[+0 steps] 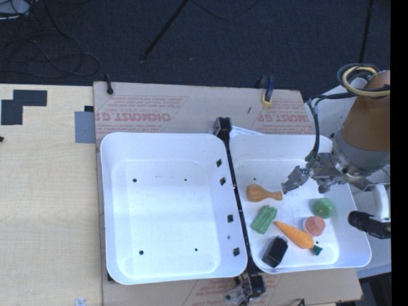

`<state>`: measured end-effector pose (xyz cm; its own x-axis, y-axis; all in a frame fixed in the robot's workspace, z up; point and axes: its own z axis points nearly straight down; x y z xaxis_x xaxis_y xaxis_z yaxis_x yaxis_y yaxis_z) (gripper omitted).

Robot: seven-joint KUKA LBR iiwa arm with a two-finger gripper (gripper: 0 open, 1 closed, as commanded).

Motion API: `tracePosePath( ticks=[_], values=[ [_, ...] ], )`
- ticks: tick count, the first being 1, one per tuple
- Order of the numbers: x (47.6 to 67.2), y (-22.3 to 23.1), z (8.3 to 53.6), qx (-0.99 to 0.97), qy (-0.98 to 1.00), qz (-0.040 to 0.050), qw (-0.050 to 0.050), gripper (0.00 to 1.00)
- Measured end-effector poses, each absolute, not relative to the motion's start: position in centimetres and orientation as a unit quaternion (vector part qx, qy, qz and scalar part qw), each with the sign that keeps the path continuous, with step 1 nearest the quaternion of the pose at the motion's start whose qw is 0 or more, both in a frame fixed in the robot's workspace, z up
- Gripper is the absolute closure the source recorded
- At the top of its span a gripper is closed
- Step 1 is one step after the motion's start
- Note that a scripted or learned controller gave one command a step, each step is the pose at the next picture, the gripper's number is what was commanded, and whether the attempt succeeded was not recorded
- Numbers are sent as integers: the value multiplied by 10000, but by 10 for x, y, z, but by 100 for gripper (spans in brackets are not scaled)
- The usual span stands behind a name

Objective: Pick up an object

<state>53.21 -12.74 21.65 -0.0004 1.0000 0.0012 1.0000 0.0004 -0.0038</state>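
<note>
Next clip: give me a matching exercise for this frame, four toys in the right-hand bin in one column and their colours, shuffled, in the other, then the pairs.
Things:
1. drumstick-shaped toy, beside the pincer
2. ball by the bin's right wall
3. carrot
4. block at the bin's near edge

Colours:
A. black
B. green
C. tan-orange
D. bright orange with a green stub

Pairs: 1-C, 2-B, 3-D, 4-A

cardboard sheet (159,110), blue clamp (267,88), dark carpet (191,30)
</note>
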Motion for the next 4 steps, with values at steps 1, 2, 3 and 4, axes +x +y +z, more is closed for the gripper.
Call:
tracePosePath(
  ticks=[1,2,3,4],
  values=[
    [564,-23,268,-7033,-7109,-19,-2,0],
    [583,-96,316,-7084,-7058,-1,-22,0],
    [600,-101,504,-7062,-7080,-45,-74,0],
    [600,-98,503,-7043,-7099,22,13,100]
  ],
)
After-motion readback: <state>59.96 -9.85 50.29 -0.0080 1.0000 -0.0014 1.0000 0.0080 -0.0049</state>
